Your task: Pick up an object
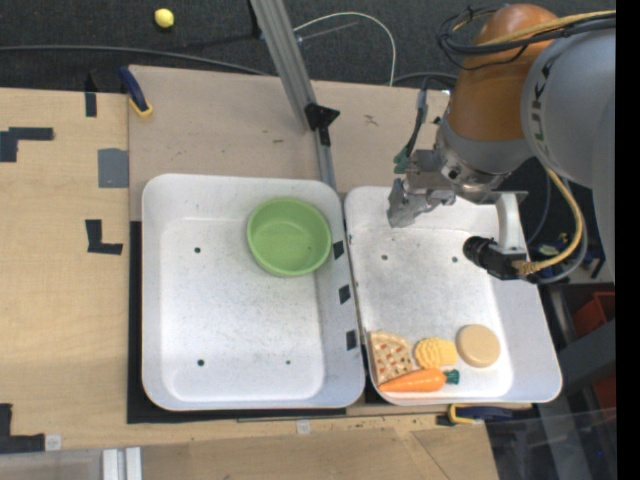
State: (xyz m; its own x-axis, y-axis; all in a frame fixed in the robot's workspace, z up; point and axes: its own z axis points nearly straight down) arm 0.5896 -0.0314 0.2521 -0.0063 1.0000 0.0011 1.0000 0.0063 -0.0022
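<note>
My gripper (403,211) hangs over the far left part of the right bin (420,268), with nothing visible between its fingers. Along that bin's near edge lie a waffle-like piece (388,351), a yellow ridged piece (434,352), a tan round piece (478,345) and an orange carrot (415,380). A green bowl (289,235) stands upright in the far right part of the left bin (200,318). The gripper is well away from all of these.
A grey pole (285,48) slants up from between the bins at the back. A black cable fitting (490,256) sits over the right bin's right side. A small yellow ball (164,17) lies on the dark floor far left.
</note>
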